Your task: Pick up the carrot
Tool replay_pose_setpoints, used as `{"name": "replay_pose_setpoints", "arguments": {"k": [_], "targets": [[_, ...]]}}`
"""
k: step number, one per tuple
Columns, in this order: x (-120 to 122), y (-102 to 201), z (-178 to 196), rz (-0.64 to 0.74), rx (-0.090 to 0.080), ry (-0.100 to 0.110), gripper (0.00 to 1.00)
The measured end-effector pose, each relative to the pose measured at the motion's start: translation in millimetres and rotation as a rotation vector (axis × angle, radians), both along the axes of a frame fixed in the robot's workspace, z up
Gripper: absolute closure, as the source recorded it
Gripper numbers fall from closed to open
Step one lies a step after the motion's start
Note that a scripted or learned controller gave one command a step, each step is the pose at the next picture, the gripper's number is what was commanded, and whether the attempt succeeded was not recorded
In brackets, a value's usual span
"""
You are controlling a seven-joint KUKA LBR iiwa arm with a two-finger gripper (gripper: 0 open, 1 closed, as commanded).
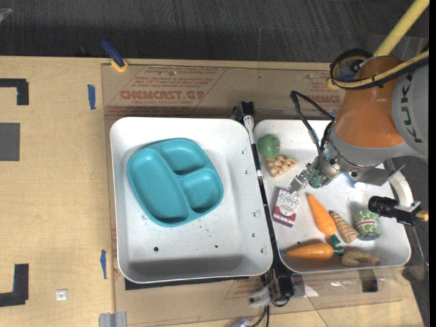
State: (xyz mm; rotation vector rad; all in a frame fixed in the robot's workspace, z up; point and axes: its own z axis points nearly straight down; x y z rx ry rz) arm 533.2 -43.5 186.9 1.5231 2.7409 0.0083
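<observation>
Bench top point(48, 203): light wood-tone board, black angular markings along the left side. A cardboard sheet point(170, 87) with faded red print lies over it, fixed by a blue clamp point(114, 54) at its far left corner and blue tape point(91, 96) at its left edge. Beyond the far edge, dark grey carpet floor point(204, 12). Lighting even, shadows soft.

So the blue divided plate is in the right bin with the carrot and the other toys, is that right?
Not quite. The camera view shows the blue divided plate alone in the left bin. The carrot and the other toys lie in the right bin, where the gripper hangs just above the carrot's upper end.
</observation>
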Motion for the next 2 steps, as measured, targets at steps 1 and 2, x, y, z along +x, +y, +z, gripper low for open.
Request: {"name": "replay_pose_setpoints", "arguments": {"k": [1, 2], "targets": [[-1.4, -2.1, -2.1, -0.003, -0.002, 0.005, 0.00], [-52.7, -62.4, -77.0, -0.112, -0.005, 0.003, 0.00]]}}
